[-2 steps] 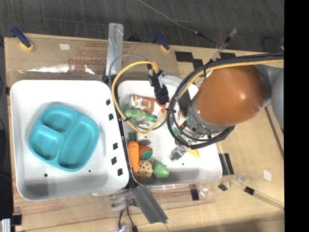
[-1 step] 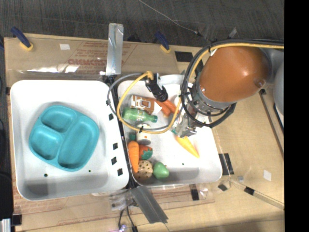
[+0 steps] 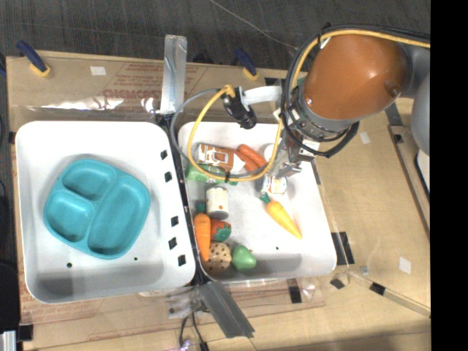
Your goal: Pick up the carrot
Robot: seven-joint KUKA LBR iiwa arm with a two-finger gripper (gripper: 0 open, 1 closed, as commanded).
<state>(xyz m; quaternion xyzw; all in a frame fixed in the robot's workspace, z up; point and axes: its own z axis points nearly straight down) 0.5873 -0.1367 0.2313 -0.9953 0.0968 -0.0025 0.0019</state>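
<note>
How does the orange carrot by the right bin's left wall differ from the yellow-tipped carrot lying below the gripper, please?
The orange carrot by the left wall is evenly orange and lies roughly along the wall, packed against other toy foods. The yellow-tipped carrot fades from orange to yellow, lies slanted toward the lower right, and sits apart on bare bin floor, just below the gripper. Both are tapered toys lying flat in the right white bin.

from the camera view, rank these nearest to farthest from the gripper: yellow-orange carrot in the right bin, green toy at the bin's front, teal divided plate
1. The yellow-orange carrot, in the right bin, just in front of the gripper.
2. The green toy, by the same bin's front wall, farther down and left.
3. The teal divided plate, over in the left bin, clearly the farthest.
</note>
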